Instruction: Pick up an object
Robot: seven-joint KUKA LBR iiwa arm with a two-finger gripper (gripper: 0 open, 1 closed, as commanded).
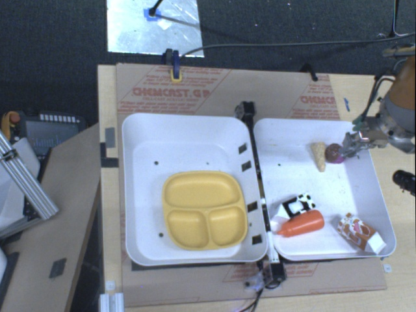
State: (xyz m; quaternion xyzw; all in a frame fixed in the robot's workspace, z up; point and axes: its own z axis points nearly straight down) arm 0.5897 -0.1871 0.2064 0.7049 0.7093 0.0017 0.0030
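Yellow plastic is the first thing that jumps out on my feed: a three-compartment divided plate (204, 209) sitting in the left bin (140, 148), toward that bin's 5 o'clock corner. Both white bins sit on a sheet of brown cardboard (195, 90) on the table (107, 96), and I can read "CHEMCAST" printed on it in red, once along the 12 o'clock side of the left bin and again, partly cut off, beyond the right bin (364, 194).

In the right bin I've got a few candidates. A small beige wedge-shaped piece (318, 155) lies near the bin's 12 o'clock, with a little purplish round object (333, 153) just beside it at its 3 o'clock. Down at the bin's 7 o'clock there's an orange carrot-shaped toy (300, 223) with a black-and-white thing (297, 205) touching it at its 12 o'clock. A brown and white patterned packet (358, 233) lies at 5 o'clock; it has printing on it but it's too small for me to read.

The arm comes in at the bin's 2 o'clock, and the gripper (348, 144) is right up against the purplish object. I honestly can't tell how far the jaws are open or whether they've got hold of anything; too small and blurry at this angle.

A shiny foil sheet (153, 15) lies on the dark floor at 12 o'clock.
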